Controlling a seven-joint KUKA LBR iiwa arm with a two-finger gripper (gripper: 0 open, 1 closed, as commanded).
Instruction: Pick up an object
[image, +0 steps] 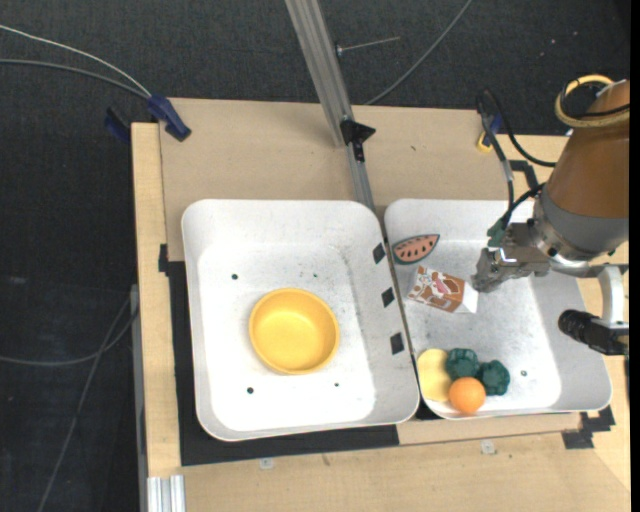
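My gripper (490, 272) hangs over the right bin (560, 330), just right of a small brown and white packet (438, 290). A watermelon slice toy (415, 247) lies near the bin's back left corner. At the bin's front sit a yellow piece (432, 370), an orange ball (466, 396) and two dark green pieces (480, 368). A yellow bowl (292, 329) rests in the left bin (215, 300). Nothing shows between the gripper's fingers.
A metal pole (330, 90) slants down from the top to the divide between the bins. Cables run along the bench's back right. The arm's orange band (590, 170) stands over the right bin's far side.
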